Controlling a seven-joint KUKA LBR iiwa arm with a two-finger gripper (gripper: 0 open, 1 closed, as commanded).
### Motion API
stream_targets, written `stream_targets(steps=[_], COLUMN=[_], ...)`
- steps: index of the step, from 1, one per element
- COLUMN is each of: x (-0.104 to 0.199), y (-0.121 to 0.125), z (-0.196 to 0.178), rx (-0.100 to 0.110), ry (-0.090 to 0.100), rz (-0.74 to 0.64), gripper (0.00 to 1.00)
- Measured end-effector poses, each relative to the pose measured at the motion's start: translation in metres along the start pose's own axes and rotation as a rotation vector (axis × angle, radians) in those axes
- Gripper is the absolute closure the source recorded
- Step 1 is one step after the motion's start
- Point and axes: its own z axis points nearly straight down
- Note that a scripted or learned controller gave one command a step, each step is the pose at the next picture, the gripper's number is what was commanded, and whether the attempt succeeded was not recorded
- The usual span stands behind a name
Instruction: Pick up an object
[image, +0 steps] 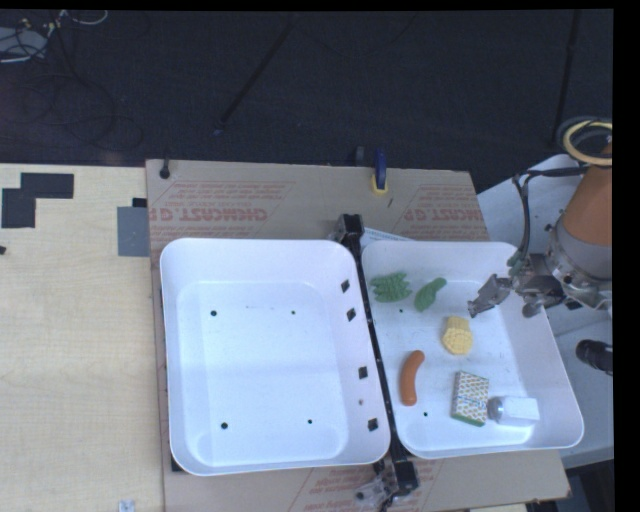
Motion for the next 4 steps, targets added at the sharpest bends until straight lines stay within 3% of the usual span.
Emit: stream_targets(steps=[1, 2, 3, 4], x=[0.010, 0.008, 0.099, 0.104], y=[0.032, 0.032, 0.076, 0.079], z=[0.110, 0.094, 0.110, 0.007], rx=[0.007, 0.004, -0.007, -0.008], ry=[0.003, 0.002, 0.000, 0.000], rz=[-0.004, -0.002, -0.007, -0.001], gripper=[0.00, 1.00, 1.00, 1.00])
